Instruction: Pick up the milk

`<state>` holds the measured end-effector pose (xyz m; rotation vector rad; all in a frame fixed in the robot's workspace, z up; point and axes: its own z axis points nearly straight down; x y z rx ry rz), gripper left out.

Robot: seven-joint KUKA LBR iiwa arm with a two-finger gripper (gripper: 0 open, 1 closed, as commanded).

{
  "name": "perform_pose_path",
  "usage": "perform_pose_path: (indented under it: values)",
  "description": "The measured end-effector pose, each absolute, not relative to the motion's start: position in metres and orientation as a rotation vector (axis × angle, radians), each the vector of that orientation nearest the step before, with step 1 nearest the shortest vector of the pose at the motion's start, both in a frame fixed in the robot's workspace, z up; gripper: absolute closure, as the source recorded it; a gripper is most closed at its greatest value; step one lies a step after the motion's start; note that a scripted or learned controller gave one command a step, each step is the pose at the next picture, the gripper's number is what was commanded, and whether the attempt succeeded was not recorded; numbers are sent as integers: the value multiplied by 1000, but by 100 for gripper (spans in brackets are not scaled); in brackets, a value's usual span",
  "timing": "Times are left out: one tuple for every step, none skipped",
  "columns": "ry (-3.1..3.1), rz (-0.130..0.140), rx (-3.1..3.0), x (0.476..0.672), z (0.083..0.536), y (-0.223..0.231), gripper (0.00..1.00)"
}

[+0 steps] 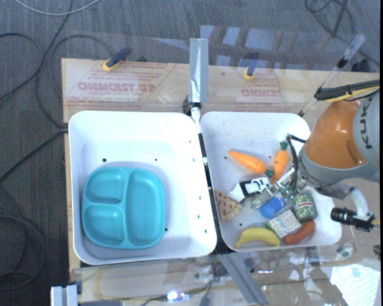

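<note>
Currently my gripper (276, 196) hovers beside the milk carton (255, 187), left of the 2 carrots (247, 161); its state I cannot tell. Approach step; next demands descent onto it.

Landmark: I'm using the right bin (255, 123) as reference.
Left bin (115, 123): sitting just left of it, touching, holding a teal divided plate (123, 207).
Carrots: I'm seeing one carrot (246, 161) and a second carrot (279, 163) lying inside.
Front edge inside: banana (256, 236), sausage (299, 232), waffle slice (226, 205) resting.
</note>
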<state>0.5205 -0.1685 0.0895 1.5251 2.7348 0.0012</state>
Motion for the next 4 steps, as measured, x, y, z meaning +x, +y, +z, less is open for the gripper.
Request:
perform_pose_path:
  values:
    - [2572,-12,1751,525,92,-116,0]
    - [2096,-7,2341,557,93,-116,0]
    - [2098,-14,2341,557,101,-116,100]
    - [2227,-8,2214,621,230,-57,100]
